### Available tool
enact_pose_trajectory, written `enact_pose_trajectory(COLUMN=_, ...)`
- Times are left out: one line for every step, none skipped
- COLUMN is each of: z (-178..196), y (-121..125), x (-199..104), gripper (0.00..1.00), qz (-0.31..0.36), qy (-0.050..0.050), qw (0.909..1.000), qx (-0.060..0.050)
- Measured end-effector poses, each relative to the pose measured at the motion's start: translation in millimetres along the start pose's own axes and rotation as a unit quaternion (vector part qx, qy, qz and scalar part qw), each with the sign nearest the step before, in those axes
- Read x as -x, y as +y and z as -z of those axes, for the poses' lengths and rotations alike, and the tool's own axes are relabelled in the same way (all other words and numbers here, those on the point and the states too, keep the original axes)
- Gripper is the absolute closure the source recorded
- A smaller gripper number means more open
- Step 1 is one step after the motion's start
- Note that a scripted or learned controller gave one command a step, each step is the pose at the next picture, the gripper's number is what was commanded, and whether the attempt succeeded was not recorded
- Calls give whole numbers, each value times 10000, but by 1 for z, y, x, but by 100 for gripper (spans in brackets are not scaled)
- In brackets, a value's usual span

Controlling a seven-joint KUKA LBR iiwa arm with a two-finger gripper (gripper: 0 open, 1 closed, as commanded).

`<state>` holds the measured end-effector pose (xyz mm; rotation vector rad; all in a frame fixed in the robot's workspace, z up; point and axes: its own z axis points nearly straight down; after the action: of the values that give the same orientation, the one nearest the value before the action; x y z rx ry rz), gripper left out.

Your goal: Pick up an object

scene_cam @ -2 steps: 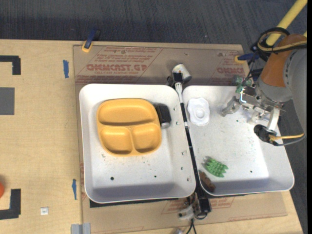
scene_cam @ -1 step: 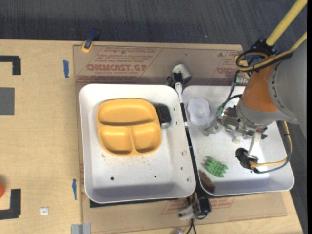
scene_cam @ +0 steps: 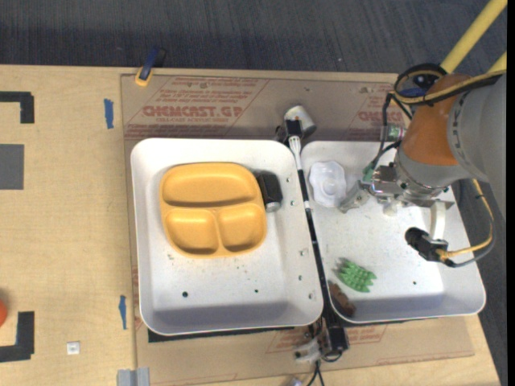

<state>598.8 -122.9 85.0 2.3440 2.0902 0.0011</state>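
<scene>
Cardboard-covered worktop [scene_cam: 72, 215], two bins; hand [scene_cam: 354, 200] low beside white object [scene_cam: 327, 182], presumably approaching; finger state indiscernible.

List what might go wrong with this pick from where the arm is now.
1. The gripper sits right beside the white clear-plastic object at the right bin's inner wall; a grasp there may hit the wall or push the object away.
2. That object looks pale against the white bin, so it may be misjudged.
3. The green toy lies apart from the gripper, so reaching it needs a fresh approach.
</scene>
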Motion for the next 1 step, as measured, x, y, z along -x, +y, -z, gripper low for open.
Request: enact_pose_trajectory(z=0, y=47, x=41, gripper=0, qz=658, qy=-7, qw=9978, qx=10)
